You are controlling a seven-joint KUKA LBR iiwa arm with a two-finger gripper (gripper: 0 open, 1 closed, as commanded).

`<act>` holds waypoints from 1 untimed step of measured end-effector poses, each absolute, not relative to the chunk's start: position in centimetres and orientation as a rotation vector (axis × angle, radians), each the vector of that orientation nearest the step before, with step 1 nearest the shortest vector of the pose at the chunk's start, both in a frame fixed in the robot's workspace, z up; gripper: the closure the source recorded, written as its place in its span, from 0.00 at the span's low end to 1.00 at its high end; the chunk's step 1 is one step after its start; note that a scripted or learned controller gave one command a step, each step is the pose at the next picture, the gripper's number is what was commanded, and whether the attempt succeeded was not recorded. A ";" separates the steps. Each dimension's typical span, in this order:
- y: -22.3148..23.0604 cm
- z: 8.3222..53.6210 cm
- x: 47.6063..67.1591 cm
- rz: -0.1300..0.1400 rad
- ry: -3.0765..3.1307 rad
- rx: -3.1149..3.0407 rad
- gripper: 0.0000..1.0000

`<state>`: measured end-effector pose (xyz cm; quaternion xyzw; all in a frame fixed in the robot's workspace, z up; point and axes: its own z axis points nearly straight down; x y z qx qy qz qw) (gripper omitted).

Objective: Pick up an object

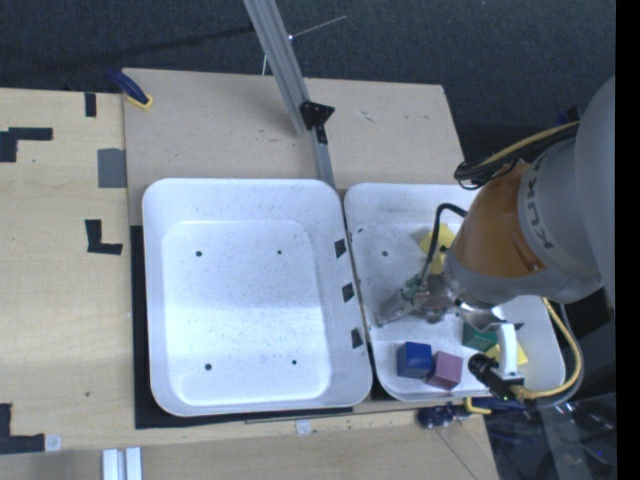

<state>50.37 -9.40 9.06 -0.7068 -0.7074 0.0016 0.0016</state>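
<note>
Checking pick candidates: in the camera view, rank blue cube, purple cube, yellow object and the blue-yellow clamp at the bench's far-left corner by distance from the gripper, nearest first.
From the gripper, in the right bin:
1. Blue cube, just below it toward the bin's front.
2. Purple cube, beside the blue one, a bit further right. The yellow object, up by the arm, is too close to call against it.
3. Blue-yellow clamp, far corner of the bench, clearly farthest.

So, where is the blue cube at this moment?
In the camera view the blue cube lies near the front of the right bin, touching the purple block on its right, below the gripper.
</note>
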 end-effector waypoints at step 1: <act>-9.3 10.1 50.4 0.004 -2.220 -2.215 1.00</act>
